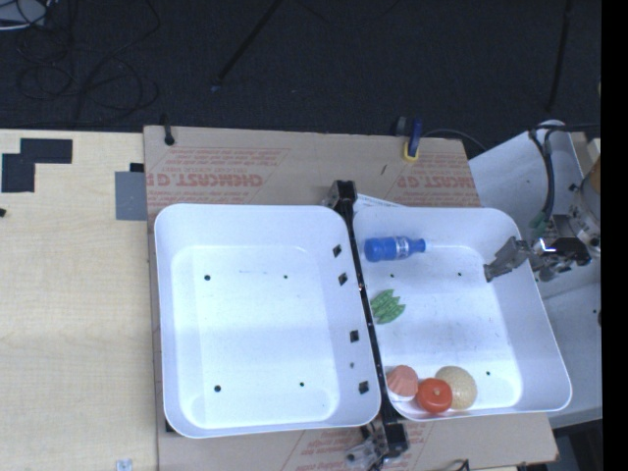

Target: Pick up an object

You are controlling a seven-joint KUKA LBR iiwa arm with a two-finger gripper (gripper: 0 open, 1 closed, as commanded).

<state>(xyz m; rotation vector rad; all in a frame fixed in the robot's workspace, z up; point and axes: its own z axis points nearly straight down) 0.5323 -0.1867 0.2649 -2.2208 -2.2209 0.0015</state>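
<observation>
A blue bottle [394, 248] with a white band is lying sideways in the right bin [535, 312], while the gripper [512, 258] is hovering nearby, jaws' state unclear.

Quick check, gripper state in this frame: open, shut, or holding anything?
Gripper: cannot be told; it sits at the right bin's far right edge, apart from the blue bottle.
</observation>
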